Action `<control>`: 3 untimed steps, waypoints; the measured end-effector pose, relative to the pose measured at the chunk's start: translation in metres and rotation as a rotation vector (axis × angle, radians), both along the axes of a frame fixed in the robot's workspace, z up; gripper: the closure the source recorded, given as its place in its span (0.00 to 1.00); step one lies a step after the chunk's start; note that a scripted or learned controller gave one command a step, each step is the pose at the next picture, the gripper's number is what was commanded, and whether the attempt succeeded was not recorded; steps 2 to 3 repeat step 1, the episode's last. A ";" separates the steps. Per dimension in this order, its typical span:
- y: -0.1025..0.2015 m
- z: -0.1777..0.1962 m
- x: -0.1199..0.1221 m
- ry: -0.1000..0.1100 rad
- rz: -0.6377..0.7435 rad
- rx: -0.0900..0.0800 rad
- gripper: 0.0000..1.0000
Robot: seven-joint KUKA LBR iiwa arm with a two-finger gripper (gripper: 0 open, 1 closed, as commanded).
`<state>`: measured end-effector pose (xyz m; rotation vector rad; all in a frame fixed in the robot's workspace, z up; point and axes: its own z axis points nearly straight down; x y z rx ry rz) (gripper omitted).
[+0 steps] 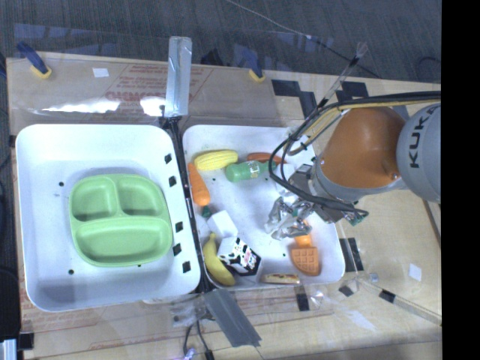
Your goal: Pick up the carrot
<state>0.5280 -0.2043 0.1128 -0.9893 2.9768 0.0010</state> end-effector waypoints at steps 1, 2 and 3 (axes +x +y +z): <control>0.000 0.000 0.000 0.000 0.000 0.000 0.00; 0.000 0.000 0.000 0.000 0.000 0.000 0.00; 0.000 0.000 0.000 0.000 0.000 0.000 0.00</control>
